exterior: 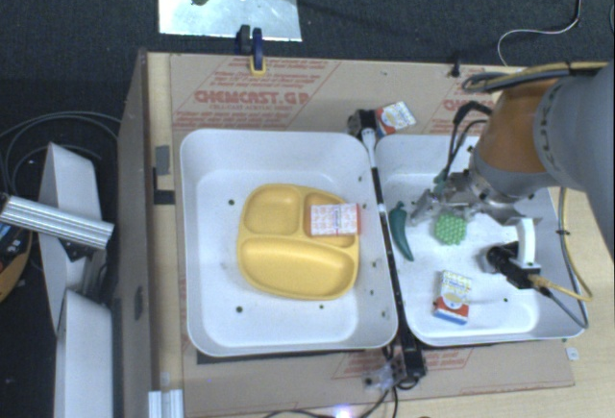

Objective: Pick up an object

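While poised over the right bin, the gripper was found released.
A green ball was recorded just beside it at 6 o'clock, ungrasped.

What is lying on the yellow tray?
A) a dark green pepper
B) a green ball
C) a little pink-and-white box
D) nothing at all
C: the pink-and-white box rests on the yellow tray, in its upper right compartment, while the green ball sits in the other bin.
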